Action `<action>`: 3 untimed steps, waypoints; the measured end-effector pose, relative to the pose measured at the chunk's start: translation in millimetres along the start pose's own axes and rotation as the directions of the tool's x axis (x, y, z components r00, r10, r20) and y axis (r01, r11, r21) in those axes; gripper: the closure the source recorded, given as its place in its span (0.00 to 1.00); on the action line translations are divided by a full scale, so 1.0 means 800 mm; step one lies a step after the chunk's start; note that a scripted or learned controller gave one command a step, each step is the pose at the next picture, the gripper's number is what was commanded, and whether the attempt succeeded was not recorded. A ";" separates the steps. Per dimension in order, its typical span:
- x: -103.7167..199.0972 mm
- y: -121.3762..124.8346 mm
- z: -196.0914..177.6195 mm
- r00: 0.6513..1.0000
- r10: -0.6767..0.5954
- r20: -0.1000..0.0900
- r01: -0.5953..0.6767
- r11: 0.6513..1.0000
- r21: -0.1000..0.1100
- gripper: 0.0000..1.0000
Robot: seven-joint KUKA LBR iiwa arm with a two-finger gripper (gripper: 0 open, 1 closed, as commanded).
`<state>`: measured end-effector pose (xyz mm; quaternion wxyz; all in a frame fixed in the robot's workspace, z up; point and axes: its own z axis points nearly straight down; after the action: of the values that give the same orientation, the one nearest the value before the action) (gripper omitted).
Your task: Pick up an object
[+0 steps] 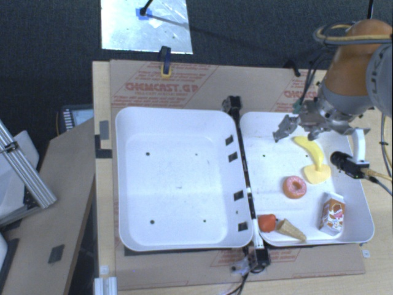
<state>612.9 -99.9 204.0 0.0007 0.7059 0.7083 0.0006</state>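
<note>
Gripper [284,131] hangs over the right bin [265,165] beside the banana [313,154]; we cannot tell its state.

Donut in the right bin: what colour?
Pink icing on the donut, with a tan ring at its hole, seen in the camera view.

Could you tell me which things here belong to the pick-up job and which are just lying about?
Belonging to the job:
- end effector
- yellow banana-shaped toy
- pink doughnut
- ice-cream cone toy
- small carton
- right bin holding them

Just lying about:
- left bin
- yellow clamp
- foil sheet
</note>
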 end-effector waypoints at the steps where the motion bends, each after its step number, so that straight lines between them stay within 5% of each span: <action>1: 0.076 -0.007 -0.231 1.000 -0.008 0.000 0.008 1.000 -0.020 0.00; 2: -0.059 0.036 -0.023 1.000 0.011 0.003 -0.011 1.000 0.013 0.00; 3: -0.009 0.066 0.134 1.000 -0.003 -0.003 0.003 1.000 0.011 0.00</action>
<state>666.2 -107.2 97.3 -0.0044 0.7049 0.7093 -0.0022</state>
